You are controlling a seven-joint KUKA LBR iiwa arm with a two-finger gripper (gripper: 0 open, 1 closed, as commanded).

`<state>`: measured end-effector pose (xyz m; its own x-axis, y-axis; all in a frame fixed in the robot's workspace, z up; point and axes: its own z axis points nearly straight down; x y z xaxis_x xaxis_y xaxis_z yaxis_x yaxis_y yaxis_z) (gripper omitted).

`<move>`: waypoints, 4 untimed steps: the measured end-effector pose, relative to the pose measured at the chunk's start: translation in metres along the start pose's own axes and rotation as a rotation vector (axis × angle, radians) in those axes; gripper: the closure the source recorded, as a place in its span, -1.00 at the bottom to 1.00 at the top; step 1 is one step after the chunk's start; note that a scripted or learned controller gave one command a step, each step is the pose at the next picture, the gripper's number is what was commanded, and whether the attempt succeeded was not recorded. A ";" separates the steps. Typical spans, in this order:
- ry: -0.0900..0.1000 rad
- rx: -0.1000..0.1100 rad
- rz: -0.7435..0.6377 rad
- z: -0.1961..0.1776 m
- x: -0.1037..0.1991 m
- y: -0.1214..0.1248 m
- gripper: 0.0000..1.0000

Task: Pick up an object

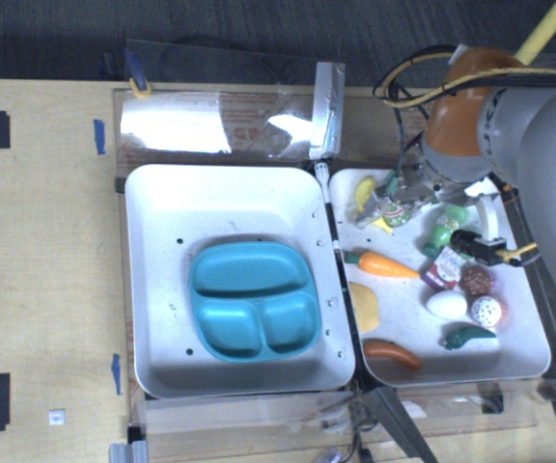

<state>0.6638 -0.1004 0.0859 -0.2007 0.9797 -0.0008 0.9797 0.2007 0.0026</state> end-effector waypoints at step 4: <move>0.001 0.005 0.191 -0.121 0.058 -0.046 1.00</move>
